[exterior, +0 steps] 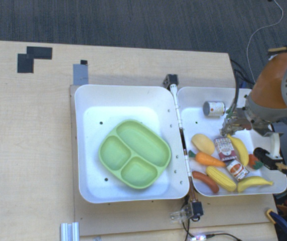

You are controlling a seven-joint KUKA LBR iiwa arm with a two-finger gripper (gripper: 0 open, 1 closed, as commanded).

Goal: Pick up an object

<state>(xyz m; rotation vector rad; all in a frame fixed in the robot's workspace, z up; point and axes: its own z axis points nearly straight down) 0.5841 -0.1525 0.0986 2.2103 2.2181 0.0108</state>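
Whether the jaws are gripping, we are failing to tell; the gripper (230, 127) is hovering over the banana (239, 150), lying eleven-to-five.

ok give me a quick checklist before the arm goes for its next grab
1. Objects to pick are in the right bin: ok. A carrot, corn cob, two bananas, a sausage and a small can lie there.
2. Gripper is over the right bin: ok, it sits above the pile's upper edge.
3. Gripper already holds something: cannot tell.
4. A target lies apart from the others: ok for the can, which is alone near the back wall; not ok for the toy food, which is crowded and touching.
5. Left bin has a place to drop things: ok, a green divided plate sits in it.
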